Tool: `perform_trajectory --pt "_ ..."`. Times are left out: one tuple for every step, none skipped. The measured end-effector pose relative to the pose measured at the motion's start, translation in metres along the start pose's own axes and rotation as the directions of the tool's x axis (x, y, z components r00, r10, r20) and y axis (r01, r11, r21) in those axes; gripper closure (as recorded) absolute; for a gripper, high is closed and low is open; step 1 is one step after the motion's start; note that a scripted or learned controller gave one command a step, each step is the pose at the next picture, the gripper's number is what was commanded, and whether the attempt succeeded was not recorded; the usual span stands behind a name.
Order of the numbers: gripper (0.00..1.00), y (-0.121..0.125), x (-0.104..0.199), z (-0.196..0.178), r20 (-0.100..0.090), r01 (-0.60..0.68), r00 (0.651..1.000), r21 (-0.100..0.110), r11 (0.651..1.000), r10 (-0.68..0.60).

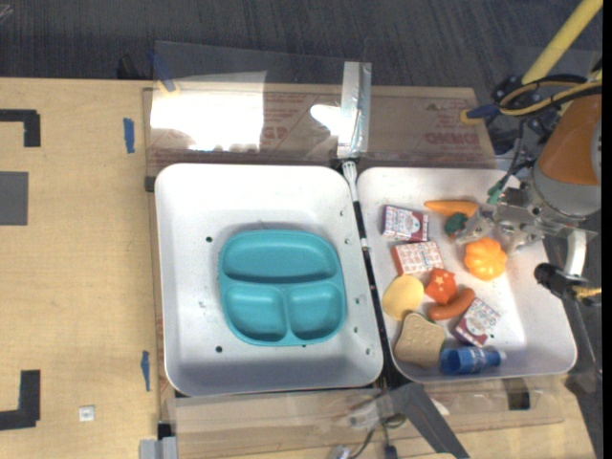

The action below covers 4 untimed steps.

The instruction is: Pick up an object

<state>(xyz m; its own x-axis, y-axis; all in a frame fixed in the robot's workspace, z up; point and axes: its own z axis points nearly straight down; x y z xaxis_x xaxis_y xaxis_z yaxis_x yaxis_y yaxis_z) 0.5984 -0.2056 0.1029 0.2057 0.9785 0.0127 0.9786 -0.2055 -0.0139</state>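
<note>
Far off to my left, the teal divided tray (282, 287) lies in the left bin (182, 352). Nearer, in the right bin (550, 347), two small cartons (409, 240) sit left of me, with the bread slice (418, 340) and blue bottle (469, 359) below. My gripper (499, 226) hovers just above the orange fruit (485, 257), the carrot (449, 207) close by. How far I am open, I cannot tell.

Grey arm (559, 194), orange band, metallic tool (512, 220), yellow cable
</note>
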Motion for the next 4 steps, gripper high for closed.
perform_trajectory --pt "0.00 0.060 0.027 0.019 0.011 0.012 1.000 0.014 1.000 -0.012" --pt "0.00 0.054 0.043 0.004 0.017 -0.181 0.983 0.012 0.983 0.180" --pt "0.00 0.005 0.007 0.015 0.002 0.053 0.999 -0.014 0.999 -0.053" --pt "0.00 0.054 0.060 0.019 0.017 0.004 1.000 0.001 1.000 -0.004"
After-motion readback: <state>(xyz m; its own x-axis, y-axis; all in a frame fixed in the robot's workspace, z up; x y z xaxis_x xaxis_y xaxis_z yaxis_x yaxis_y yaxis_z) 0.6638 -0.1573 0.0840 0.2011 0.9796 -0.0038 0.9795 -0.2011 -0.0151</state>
